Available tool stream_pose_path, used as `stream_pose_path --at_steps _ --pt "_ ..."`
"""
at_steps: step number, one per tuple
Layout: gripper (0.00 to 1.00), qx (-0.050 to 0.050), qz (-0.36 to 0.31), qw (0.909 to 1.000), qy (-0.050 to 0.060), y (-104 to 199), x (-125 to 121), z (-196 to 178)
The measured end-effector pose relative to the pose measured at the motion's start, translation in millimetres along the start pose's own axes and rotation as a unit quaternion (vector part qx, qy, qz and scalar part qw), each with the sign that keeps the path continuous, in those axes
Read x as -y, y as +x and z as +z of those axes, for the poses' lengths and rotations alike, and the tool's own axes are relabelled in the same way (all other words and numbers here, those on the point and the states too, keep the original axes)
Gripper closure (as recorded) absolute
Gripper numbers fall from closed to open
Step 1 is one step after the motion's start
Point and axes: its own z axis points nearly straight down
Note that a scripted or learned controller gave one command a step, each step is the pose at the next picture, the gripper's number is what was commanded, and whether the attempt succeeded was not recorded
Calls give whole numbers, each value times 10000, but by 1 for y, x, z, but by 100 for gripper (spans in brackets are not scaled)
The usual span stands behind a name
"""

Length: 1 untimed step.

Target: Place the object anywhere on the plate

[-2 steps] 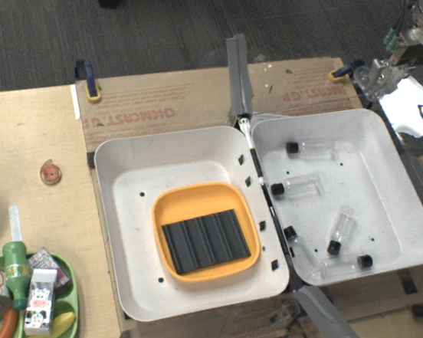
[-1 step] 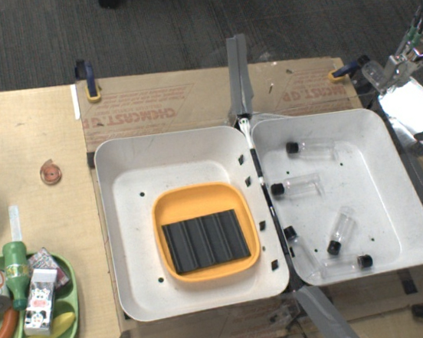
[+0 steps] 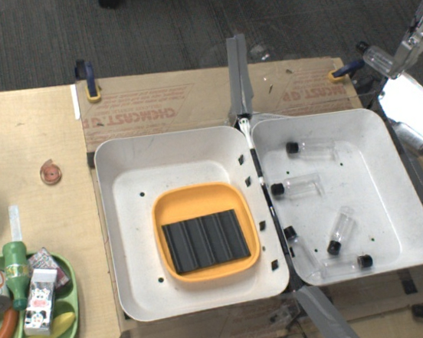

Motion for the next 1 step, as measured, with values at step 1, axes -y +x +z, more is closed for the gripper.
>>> stream_pose_path --at_steps 1 --pt "100 -13 -1592 9872 0 41 85 31"
